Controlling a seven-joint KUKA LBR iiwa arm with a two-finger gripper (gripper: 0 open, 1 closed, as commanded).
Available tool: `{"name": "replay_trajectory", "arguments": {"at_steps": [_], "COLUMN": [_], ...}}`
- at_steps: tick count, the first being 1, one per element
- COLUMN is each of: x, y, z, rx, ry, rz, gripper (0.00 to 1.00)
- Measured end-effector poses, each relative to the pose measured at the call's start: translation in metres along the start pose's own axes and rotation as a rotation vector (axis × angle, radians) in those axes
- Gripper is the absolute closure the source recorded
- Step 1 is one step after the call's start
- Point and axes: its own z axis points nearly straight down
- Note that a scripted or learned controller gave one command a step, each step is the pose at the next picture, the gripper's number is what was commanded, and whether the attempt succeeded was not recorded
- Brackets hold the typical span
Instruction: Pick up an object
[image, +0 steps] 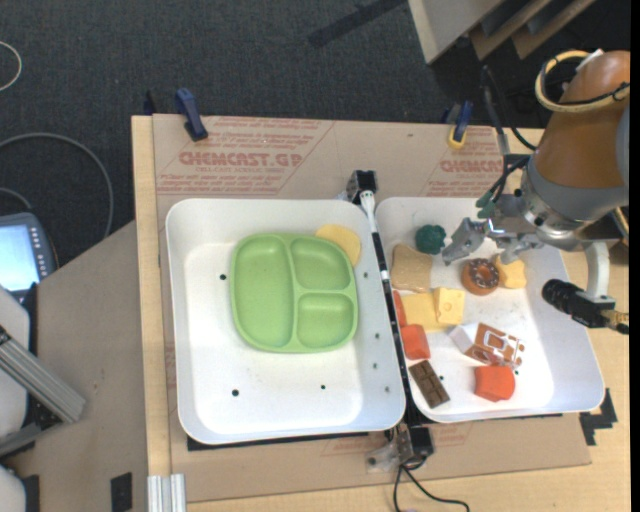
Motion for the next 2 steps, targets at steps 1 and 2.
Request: {"name": "replay_trajectory", "arguments": {"at_steps": [1,2], "x": [-0.033,-0.057], "y": [0.024,-0.040], "z": [0.127,0.090], "rx": [0.003,0.005], "ry": [-0.001,0.002], "rz": [0.001,0.004], "gripper": [0.00,0.00]}}
